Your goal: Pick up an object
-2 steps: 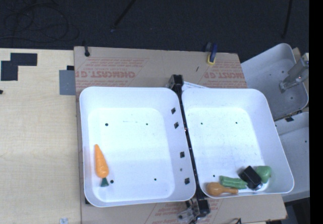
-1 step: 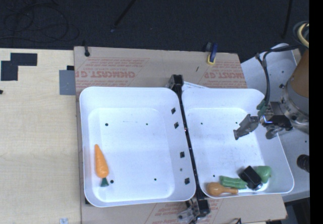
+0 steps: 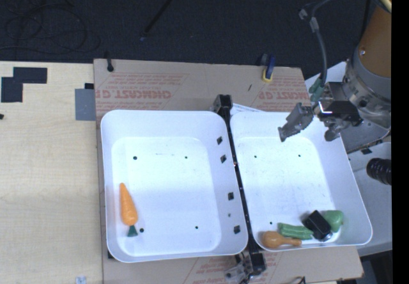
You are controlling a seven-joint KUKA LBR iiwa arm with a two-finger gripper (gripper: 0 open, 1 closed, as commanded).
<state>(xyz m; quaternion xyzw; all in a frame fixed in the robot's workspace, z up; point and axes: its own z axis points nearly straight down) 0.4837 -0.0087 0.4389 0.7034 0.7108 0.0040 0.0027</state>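
A toy carrot (image 3: 128,205) with a green tip lies at the front left of the left bin (image 3: 160,124). In the front right corner of the right bin (image 3: 291,148) sit a black block (image 3: 317,224), a light green piece (image 3: 333,217), a dark green pod (image 3: 294,231) and an orange-yellow piece (image 3: 280,240), all close together. My gripper (image 3: 313,127) hangs above the far right part of the right bin, open, with nothing between its fingers.
A black divider with clips (image 3: 231,174) runs between the two bins. Both bins rest on a cardboard sheet (image 3: 179,84) on the wooden bench. A blue and yellow clamp (image 3: 268,68) sits at the cardboard's far edge. Cables trail from the arm at the right.
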